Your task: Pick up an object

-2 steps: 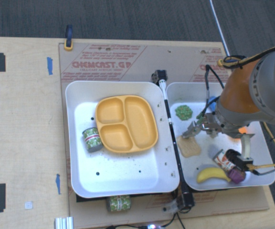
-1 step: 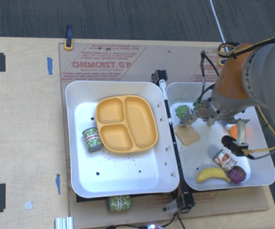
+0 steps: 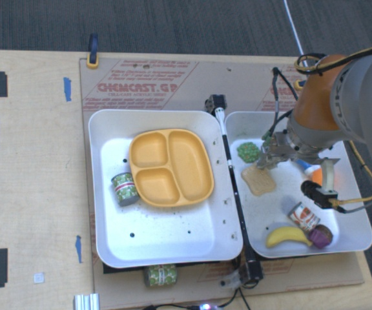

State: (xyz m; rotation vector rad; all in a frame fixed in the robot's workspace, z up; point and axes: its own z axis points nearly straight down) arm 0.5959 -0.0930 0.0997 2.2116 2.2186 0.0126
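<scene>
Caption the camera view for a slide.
Grey arm's tool poised over the toast slice in the right bin, beside broccoli; yellow divided plate in left bin.

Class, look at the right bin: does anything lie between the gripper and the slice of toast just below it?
Nothing visible does. The gripper hangs at the toast's upper edge, with only bare floor of the right bin around that spot. The green broccoli-like piece sits to the gripper's left in the view, off the line to the toast.
</scene>
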